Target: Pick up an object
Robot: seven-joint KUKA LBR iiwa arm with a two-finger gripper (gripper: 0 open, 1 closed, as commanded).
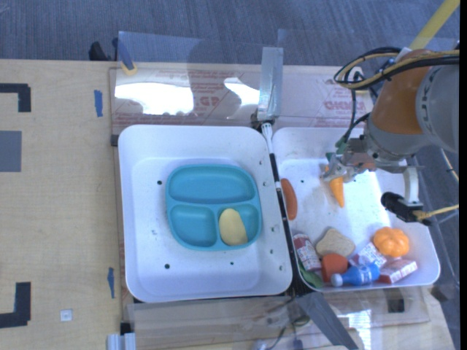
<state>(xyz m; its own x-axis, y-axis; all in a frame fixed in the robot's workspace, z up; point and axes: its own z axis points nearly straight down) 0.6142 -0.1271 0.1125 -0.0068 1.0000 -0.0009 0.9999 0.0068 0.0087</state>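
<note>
The grey arm with its orange band enters from the right edge of the frame and bends down over the upper part of the right bin. Its gripper hangs just above a small orange carrot, which points downward right beneath the fingertips. The carrot's top meets the fingertips, but whether it is actually pinched between them or just lying on the bin floor below cannot be told from this slanted angle, nor can the spread of the claw.

Left of the carrot, against the bin's left wall, lies a reddish-orange sausage-shaped toy, lengthwise along the wall. Along the lower part of the right bin there is a cluster: a tan slice of bread, a red tomato-like piece just below it, a blue bottle lying on its side, a small red-and-white packet to the left, another red-and-white packet at lower right, and an orange pumpkin-like fruit near the right wall.

The left bin holds a teal divided plate in its middle. A pale yellow lemon-like piece sits in the plate's lower right compartment.

Above the bins a clear plastic sheet stands along the wooden bench.
</note>
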